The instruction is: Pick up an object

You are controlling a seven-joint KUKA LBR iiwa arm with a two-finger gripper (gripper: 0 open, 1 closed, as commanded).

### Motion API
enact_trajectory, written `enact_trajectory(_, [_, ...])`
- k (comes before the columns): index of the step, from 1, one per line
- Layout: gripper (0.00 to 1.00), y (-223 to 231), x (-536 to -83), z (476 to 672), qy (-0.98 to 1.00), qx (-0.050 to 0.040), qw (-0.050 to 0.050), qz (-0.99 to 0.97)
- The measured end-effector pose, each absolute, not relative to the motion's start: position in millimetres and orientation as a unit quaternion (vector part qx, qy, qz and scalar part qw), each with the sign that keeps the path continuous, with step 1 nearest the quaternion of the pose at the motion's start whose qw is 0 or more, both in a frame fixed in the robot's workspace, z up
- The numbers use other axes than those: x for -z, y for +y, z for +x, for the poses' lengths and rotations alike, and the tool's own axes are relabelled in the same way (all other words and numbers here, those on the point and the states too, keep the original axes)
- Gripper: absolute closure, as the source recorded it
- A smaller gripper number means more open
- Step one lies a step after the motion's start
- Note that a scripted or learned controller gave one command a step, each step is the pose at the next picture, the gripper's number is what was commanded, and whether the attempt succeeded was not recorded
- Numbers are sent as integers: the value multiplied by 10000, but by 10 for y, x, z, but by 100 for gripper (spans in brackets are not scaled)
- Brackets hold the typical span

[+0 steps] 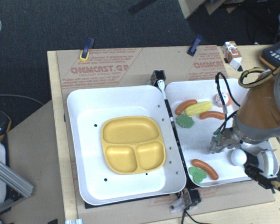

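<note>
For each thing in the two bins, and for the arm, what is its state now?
yellow tray: upright, compartments bare, in left bin
corn cob: lying in right bin, between two sausages
near sausage: lying beside a green leaf piece
white ball: resting by the arm
gripper: low in right bin, holding nothing visible

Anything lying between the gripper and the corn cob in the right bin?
In the camera view, one orange sausage lies between the gripper and the corn cob; below it, bare bin floor.
</note>
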State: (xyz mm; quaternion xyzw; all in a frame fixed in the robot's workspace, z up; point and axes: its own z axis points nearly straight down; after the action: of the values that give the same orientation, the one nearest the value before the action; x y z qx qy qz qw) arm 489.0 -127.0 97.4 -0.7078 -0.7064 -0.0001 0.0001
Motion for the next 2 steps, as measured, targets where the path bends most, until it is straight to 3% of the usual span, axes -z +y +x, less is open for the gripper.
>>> enact_trajectory(1, [100, -1222, -1570, 4840, -7076, 15, -32, -7066])
enact_trajectory(2, [100, -1262, -2031, 4920, -7075, 16, -35, -7067])
